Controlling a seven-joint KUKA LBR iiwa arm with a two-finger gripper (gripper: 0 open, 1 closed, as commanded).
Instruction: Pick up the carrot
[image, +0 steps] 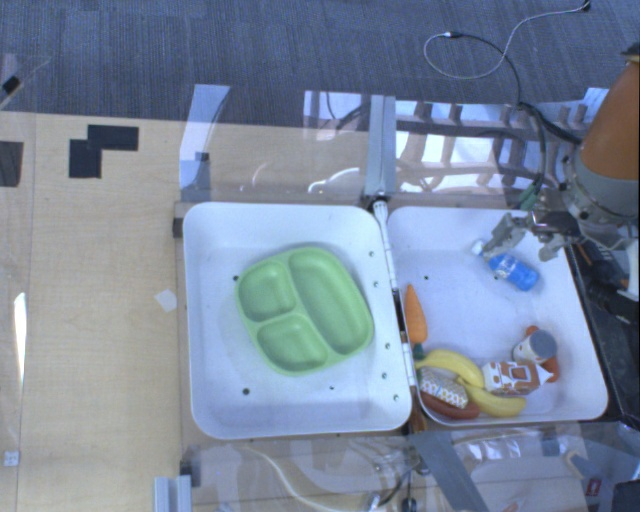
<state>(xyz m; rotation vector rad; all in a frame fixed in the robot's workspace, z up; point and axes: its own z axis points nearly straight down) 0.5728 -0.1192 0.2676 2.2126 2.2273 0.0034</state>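
Lying by the divider, carrot (415, 316), well apart from end effector (524, 232) (fingers spread).

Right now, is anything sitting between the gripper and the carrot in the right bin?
Nothing visible blocks the way. The gripper hangs over the right bin's far side, above the blue toy. The carrot lies against the left wall, with bare bin floor between. The banana lies nearer, touching the carrot's end.

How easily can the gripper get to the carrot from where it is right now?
Probably yes, but awkwardly. The gripper hovers by the blue toy, with bare bin floor between it and the carrot. The carrot lies tight against the right bin's left wall, leaving little finger room.
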